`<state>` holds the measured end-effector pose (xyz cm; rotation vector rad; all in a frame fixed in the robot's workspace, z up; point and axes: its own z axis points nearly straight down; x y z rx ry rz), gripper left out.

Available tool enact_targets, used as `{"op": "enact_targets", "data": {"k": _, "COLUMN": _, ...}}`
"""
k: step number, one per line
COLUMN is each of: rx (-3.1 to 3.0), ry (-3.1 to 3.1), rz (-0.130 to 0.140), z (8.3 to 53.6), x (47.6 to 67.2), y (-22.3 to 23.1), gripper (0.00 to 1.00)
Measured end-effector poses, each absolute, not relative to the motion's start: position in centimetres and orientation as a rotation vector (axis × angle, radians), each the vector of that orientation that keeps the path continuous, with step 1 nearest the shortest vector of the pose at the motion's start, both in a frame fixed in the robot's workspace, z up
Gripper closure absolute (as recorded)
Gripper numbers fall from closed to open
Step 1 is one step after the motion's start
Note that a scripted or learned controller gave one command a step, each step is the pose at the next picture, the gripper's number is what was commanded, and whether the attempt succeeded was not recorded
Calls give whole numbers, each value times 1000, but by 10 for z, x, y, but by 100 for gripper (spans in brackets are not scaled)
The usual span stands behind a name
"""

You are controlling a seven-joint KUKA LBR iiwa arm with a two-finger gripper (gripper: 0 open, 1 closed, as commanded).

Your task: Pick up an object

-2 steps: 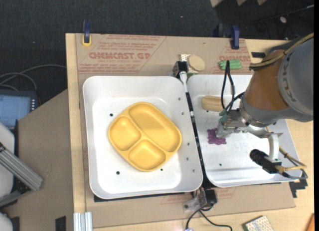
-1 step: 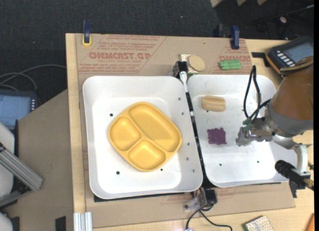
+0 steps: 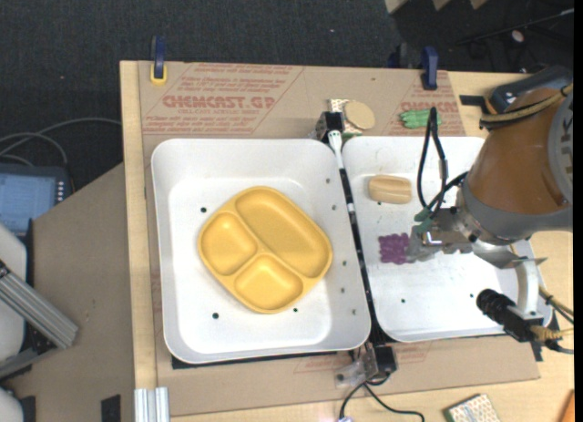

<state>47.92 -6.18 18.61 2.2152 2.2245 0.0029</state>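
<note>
We see the hand low in the right bin, touching the purple grapes at center right. We cannot tell its grip. A yellow plate fills the left bin.

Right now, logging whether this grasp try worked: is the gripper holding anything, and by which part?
Cannot be told. The gripper sits at the right edge of the purple grape bunch in the right bin, but no grip on it is visible.

Robotics lab: clamped bench, cables.
</note>
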Motion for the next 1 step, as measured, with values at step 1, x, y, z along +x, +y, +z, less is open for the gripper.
{"op": "enact_targets", "data": {"k": 1, "rx": 2225, "ry": 2219, "rz": -3, "z": 115, "x": 516, "y": -104, "gripper": 100}}
